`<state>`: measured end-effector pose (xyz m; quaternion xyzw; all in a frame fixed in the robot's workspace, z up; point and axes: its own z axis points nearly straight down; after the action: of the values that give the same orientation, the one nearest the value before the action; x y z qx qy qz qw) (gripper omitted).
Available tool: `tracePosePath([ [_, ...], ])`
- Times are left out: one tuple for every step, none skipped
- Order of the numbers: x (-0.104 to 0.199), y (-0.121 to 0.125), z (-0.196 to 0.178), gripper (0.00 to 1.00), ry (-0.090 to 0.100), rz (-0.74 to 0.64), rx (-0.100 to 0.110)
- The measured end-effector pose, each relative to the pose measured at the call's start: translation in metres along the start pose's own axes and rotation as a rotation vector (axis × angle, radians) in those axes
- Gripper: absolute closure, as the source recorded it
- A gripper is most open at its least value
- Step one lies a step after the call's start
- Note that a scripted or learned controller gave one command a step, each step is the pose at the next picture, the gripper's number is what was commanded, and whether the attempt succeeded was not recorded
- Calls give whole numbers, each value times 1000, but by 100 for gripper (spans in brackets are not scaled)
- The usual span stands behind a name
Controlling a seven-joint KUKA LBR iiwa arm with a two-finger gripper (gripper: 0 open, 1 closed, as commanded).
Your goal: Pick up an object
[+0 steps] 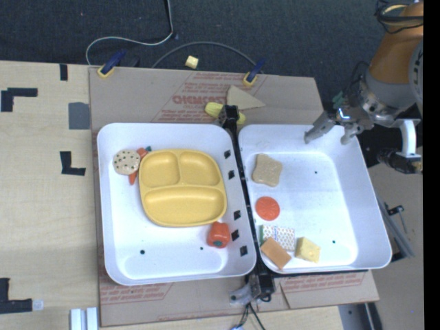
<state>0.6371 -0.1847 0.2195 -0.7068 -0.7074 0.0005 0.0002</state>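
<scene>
End effector (332,129) sits over the far right corner of the right bin (344,184), fingers spread apart, nothing between them. Candidates all lie on the near/left side of that bin: bread slice (267,170) by the divider, orange disc (267,208) just below it, then a tight cluster at the near edge – patterned tile (280,234), orange block (276,254), yellow cheese wedge (307,249). I'd go for the bread slice: nearest to the end effector, apart from the disc, thick enough to bite. Approach from above, line the fingers across its short axis, descend until the tips straddle it, then close. Disc looks flat, likely to slip out; the cluster pieces touch or nearly touch, so a finger probably lands on a neighbour. Room: the middle and right of the right bin are bare, so a straight traverse across is open. Watch the divider wall just left of the bread, little clearance for the left finger there, so bias the grasp so fingers close along the wall, not toward it. Left bin (117,253) holds a yellow tray (183,186), a cookie (126,161) and a red piece (218,234), well apart, longer reach, skip them
</scene>
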Motion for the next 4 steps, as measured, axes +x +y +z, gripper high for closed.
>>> tracePosePath([
  [72,19,67,0,2,-6,5],
  [84,-1,137,0,-2,-1,-2],
  [87,19,134,0,0,0,-2],
  [80,18,134,0,0,0,-3],
])
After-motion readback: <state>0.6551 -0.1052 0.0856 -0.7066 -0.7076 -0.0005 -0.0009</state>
